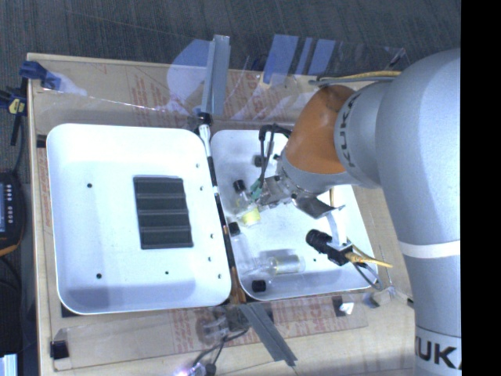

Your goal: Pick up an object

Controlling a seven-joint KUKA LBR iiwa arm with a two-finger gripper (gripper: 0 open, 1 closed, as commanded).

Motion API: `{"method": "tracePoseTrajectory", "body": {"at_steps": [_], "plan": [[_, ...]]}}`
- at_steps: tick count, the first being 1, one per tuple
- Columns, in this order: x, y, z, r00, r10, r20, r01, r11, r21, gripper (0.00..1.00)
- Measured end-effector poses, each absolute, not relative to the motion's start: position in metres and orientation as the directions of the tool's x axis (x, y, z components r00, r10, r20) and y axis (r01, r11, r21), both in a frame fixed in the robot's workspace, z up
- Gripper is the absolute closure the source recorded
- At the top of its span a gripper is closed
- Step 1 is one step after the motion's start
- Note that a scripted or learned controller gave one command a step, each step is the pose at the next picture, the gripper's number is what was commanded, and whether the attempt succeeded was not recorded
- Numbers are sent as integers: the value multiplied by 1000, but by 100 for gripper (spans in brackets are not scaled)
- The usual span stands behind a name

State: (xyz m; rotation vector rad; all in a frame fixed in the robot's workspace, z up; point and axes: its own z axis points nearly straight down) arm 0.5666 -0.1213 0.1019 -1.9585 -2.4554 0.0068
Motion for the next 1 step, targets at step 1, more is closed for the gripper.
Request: {"method": "tracePoseTrajectory", "body": {"at_steps": [1], "plan": [[598, -49, 226, -312, 950, 0, 950, 312, 0, 100]]}}
